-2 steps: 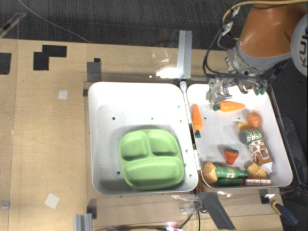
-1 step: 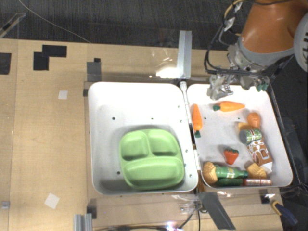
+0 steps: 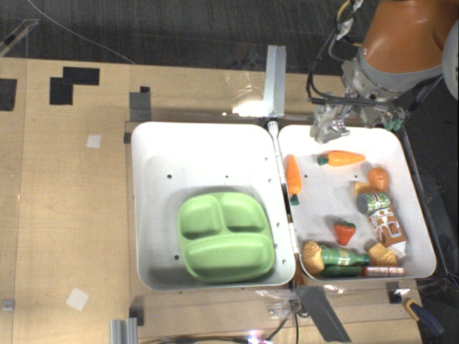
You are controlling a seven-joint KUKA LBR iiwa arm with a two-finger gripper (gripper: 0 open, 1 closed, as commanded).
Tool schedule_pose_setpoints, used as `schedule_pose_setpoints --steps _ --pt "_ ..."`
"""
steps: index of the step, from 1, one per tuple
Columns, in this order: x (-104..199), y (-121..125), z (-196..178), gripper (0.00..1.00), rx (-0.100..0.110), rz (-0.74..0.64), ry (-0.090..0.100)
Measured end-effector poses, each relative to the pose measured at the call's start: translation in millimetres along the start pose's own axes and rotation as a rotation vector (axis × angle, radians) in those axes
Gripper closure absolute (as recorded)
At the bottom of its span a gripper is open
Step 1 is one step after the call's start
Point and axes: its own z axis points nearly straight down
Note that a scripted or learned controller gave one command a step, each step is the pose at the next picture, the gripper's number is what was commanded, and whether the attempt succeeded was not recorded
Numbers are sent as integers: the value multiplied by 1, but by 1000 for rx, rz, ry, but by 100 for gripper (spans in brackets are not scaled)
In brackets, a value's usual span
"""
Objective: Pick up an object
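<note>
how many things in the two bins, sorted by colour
Orange: 3, a toy carrot, another by the divider, a small fruit
Green: 2, divided plastic plate, bottle
Red: 1, strawberry
Printed can: 1
Tan pieces: 2
Total: 9

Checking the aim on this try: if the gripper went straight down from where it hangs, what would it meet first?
Probably bare floor at the back of the right bin. The gripper hangs over the far rim; the nearest toy, a carrot, lies just in front. Depth is unclear from this slant.
</note>
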Motion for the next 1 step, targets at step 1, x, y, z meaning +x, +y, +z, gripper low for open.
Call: schedule_pose_setpoints --steps 1 --pt "-3 0 -13 100 2 0 -11"
